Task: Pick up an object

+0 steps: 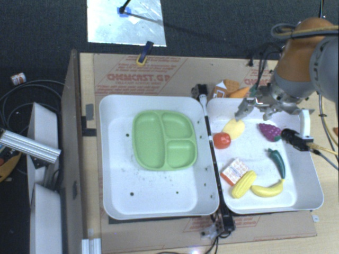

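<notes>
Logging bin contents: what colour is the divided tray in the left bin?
Light green; the tray shows plainly in the camera view.

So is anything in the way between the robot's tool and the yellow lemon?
Nothing visible blocks it. The tool hangs just above the lemon in the right bin. The tomato sits beside the lemon, and the grapes lie off to the side.

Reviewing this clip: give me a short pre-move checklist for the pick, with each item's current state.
1. Hand over right bin: ok.
2. Object between fingers: not ok, nothing seen held.
3. Nearest target, yellow lemon, unobstructed from above: ok.
4. Lemon apart from red tomato: cannot tell, they look close.
5. Purple grapes clear of the hand: ok.
6. Finger opening: cannot tell.
</notes>
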Available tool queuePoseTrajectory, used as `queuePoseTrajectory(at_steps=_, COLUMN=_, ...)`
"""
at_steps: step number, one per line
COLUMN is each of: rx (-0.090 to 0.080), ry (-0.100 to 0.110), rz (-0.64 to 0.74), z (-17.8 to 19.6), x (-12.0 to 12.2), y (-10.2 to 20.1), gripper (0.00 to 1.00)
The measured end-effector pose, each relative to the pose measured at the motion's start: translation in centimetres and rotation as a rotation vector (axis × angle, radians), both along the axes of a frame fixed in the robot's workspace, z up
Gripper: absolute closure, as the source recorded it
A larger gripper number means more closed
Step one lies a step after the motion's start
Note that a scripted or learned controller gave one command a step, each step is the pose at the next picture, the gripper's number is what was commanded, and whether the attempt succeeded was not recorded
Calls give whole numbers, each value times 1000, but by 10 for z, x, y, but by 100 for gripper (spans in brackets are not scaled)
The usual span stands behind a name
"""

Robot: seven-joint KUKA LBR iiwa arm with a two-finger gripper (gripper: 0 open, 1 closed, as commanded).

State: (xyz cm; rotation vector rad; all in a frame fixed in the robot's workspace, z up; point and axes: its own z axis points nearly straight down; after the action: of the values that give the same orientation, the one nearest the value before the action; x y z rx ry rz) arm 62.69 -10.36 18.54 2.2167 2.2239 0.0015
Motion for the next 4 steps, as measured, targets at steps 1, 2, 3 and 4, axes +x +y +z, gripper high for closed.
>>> queuePoseTrajectory(at_steps=1, rx=4, ry=14, rz=-5, z=-71, x=-100, y=6, gripper=0)
queuePoseTrajectory(at_steps=2, rx=-1, ry=-20, rz=-5, z=-96, x=-135, y=13, gripper=0)
queuePoseTrajectory(at_steps=3, rx=1, ry=-8, rz=3, z=-96, x=-80, y=-19, gripper=0)
queuePoseTrajectory(at_steps=4, rx=-4, ry=-9, rz=1, z=-46, x=-25, y=-55, gripper=0)
